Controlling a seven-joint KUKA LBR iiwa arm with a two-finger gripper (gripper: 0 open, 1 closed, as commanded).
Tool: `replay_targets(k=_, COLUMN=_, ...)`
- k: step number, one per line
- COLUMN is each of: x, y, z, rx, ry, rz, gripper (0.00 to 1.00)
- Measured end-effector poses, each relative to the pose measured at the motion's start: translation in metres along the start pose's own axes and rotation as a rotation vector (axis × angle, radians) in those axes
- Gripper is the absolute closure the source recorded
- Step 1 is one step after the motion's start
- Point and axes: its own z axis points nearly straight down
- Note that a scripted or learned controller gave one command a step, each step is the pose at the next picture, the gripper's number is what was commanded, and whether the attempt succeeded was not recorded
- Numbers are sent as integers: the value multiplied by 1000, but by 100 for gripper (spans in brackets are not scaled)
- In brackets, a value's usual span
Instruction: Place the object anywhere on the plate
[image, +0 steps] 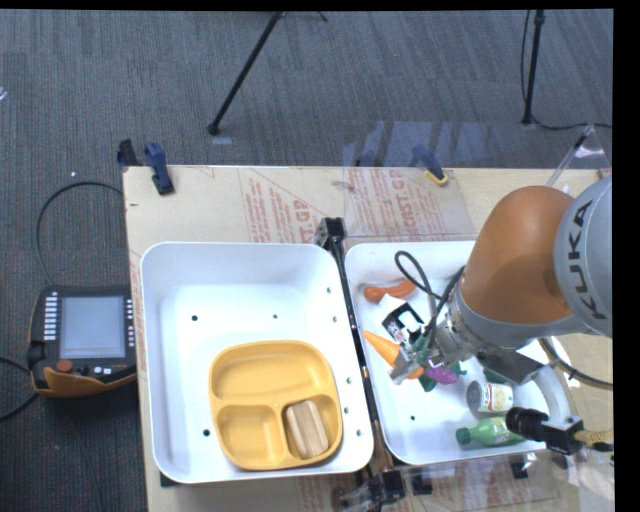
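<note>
The gripper (412, 362) is seen low in the right bin (400, 440), just beside an orange carrot-shaped toy (380, 346); whether anything is clasped cannot be told. The carrot, judged the likeliest object, lies near the bin's left wall. It is expected to be light, stiff and smooth, best taken across its thicker middle. The yellow plate (265, 385) rests in the left bin (240, 275), a wooden block (307, 428) in one compartment.

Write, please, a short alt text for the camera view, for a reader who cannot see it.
A grey and orange robot arm reaches from the right into the right white bin, its claw low among small toy items, including an orange carrot. In the left white bin lies a yellow divided plate with a tan block in one compartment.
</note>
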Motion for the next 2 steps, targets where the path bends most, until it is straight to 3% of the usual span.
replay_targets(k=1, x=0, y=0, z=0, rx=0, ry=0, rz=1, gripper=0)
replay_targets(k=2, x=-1, y=0, z=-8, rx=2, ry=2, rz=2, gripper=100)
